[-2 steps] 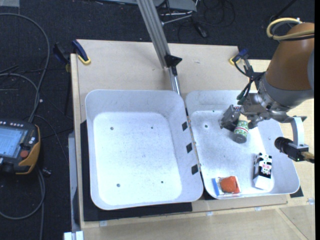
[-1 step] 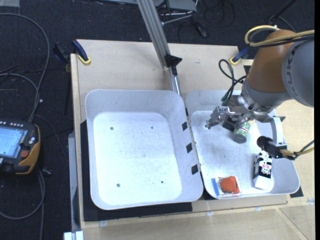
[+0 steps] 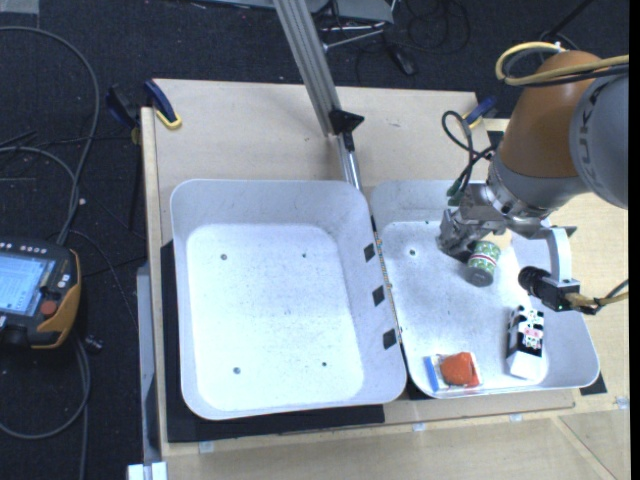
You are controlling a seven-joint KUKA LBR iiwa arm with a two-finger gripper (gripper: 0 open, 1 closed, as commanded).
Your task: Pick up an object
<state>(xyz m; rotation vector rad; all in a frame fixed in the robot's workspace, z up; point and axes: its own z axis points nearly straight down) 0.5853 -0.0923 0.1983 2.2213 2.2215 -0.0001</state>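
The tool (image 3: 462, 236) hangs low inside the right bin (image 3: 420, 238), in that bin's upper half, at the end of the grey arm (image 3: 560, 118) with its orange band. Its dark fingers are bunched together in shadow, and whether they are apart or closed cannot be told from this slanted view.

Just beside the tool, on its lower right, lies a small can (image 3: 484, 261) with a green and white label, tipped on its side on the bin floor. It is touching or very nearly touching the tool's tip, but it is not clearly between the fingers.

Further below and to the right of the tool, near the bin's right rim, stands a small white and black carton (image 3: 524, 343). Well below the tool, against the bin's lower rim, rests an orange-red lump (image 3: 460, 368) lying on a flat blue-edged piece (image 3: 431, 372).

To the tool's left, past the dividing edge, sits the left bin (image 3: 200, 208). Both bins rest on the pale wooden counter (image 3: 250, 133). Far left of the tool, off the counter, a handheld control pendant (image 3: 32, 293) lies on the dark floor.
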